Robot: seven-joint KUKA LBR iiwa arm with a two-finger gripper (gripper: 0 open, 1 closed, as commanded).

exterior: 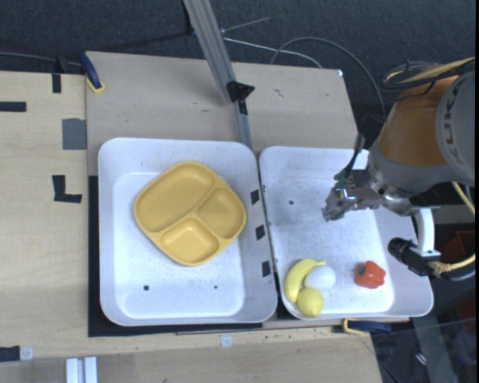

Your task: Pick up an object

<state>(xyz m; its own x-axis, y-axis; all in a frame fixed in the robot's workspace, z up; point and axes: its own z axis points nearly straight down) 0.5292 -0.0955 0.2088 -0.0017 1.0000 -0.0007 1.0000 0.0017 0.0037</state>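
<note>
In the right bin [303, 174], near the front edge, lie a yellow banana [299, 273], a white egg-shaped object [321, 278] and a yellow lemon [310, 301], bunched together. A small red pepper [370, 274] lies a little to their right. My gripper [336, 206] hangs over the middle of the right bin, above and behind these objects, with nothing seen between its fingers. The grey arm with its orange band [419, 130] comes in from the right.
The left bin [116, 214] holds a yellow divided plate [190, 212]. A slanted metal pole [211, 38] reaches down to the seam between the bins. Cables run along the back and at the right side of the bench.
</note>
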